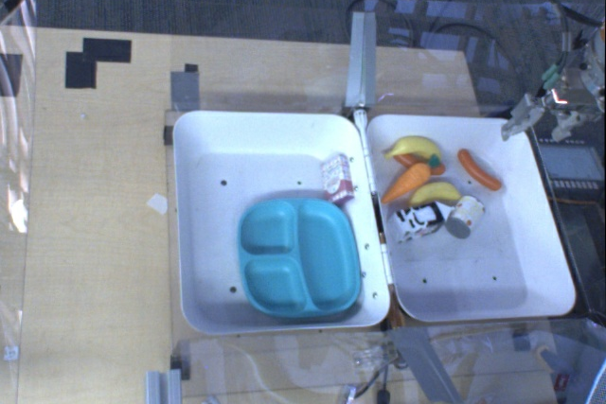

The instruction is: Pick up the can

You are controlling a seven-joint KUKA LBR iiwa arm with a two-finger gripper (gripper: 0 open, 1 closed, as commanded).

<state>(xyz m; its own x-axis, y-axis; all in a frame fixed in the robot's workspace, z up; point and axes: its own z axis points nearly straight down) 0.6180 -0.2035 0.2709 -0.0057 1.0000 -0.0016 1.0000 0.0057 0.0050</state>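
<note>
1. The wooden bench [95,232] carries two shallow white bins side by side, with black tape marks near its far left corner.
2. The left bin [208,203] is the larger-looking of the two from this slant.
3. The right bin [530,279] sits against it, the two rims meeting along a central seam.
4. A blue divided tray [299,256] with three compartments lies flat in the left bin, toward its near right part.
5. The gripper [523,120] shows at the far right corner of the right bin, above its rim and well apart from every object; whether its fingers are spread or pressed together cannot be told, as it is small and blurred, and nothing is seen between them.
6. An orange carrot [406,184] lies slanted in the right bin, between two yellow bananas [414,148] and touching both.
7. A black-and-white item [419,221] lies just in front of the nearer banana.
8. A sausage [479,169] lies alone to the right of the fruit.
9. The can [465,216], grey and tipped on its side, rests in the right bin, just right of the nearer banana and beside the black-and-white item.
10. A small crumpled packet [338,178], white with red, lies in the left bin near its right wall, just behind the tray.
</note>
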